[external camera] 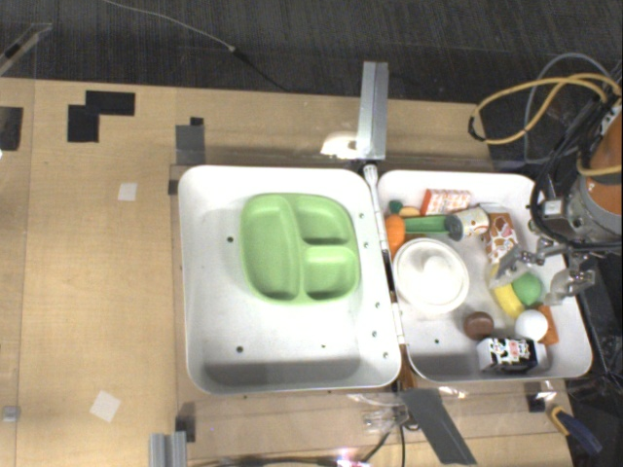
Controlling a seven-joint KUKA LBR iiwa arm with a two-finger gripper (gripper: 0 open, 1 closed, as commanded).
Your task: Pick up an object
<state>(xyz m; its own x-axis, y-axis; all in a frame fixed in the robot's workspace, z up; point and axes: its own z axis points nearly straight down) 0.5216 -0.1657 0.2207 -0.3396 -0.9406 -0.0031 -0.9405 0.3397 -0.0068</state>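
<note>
My gripper (551, 269) hangs over the right side of the right bin (576, 363), open, with nothing between its fingers. Just below and left of it lie a green ball (527, 288) and a yellow piece (506, 299). A white egg (531, 324) and an orange piece (549, 326) sit nearer the front. A white bowl (431, 272) fills the bin's middle. Around it are a carrot (394, 232), a green cylinder (428, 225), an orange-and-white box (448, 200), a patterned packet (501, 236), a brown lump (477, 324) and a black-and-white can (509, 354).
The left bin (209, 348) holds a green divided plate (297, 246). A metal post (373, 110) stands behind the divider between the bins. Yellow and black cables (545, 105) loop behind the right bin, near the arm's orange band (605, 159).
</note>
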